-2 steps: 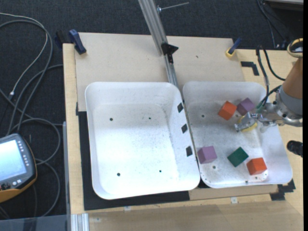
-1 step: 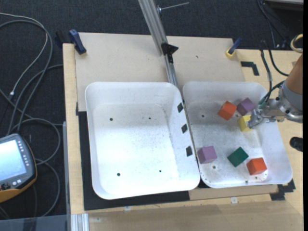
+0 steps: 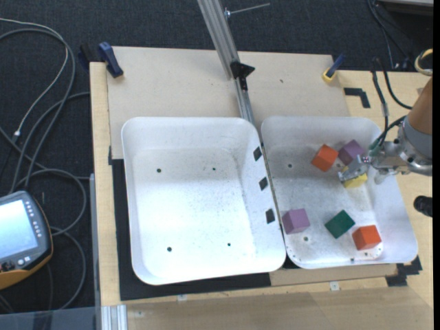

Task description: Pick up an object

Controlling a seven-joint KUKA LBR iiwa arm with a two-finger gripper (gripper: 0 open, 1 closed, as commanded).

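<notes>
Hovering hand | grip unclear | beside yellow block, purple cube, orange cube

The two shallow white plastic bins are showing fine dark speckles. Around the dark green cube are lying two orange cubes, two purple cubes and a yellow block.

The pale wooden bench carries two shallow white bins side by side, the left bin and the right bin, with a blue clamp gripping its far-left corner.
</notes>
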